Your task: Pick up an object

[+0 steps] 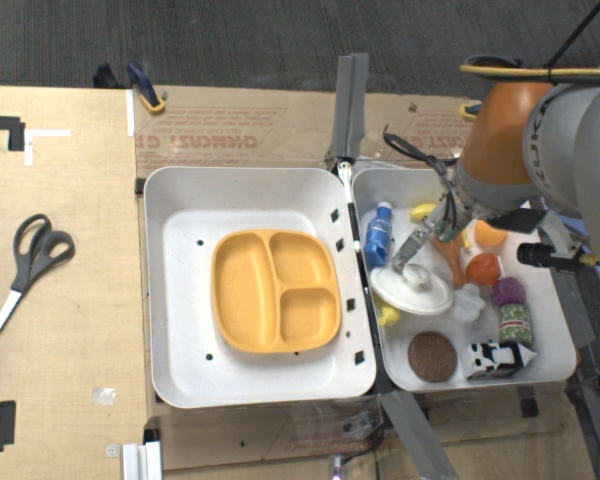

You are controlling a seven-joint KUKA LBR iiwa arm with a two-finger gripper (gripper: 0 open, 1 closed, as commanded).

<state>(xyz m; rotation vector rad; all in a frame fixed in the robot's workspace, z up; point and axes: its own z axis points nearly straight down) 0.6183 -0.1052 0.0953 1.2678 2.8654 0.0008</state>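
Jaws stand parted on the gripper (412, 255), gripping nothing, tips just above the white dish (411, 290) in the crowded right bin (557, 366). Left of that dish, the left bin (170, 298) has open margin around the yellow divided plate (276, 290). Beside the dish sit a blue bottle (378, 234), brown disc (432, 356) and orange fruit (483, 267), the arm partly hiding more.

arm (540, 138): enters from right, bent down-left | gripper (412, 258): low, over right side, pointing down-left
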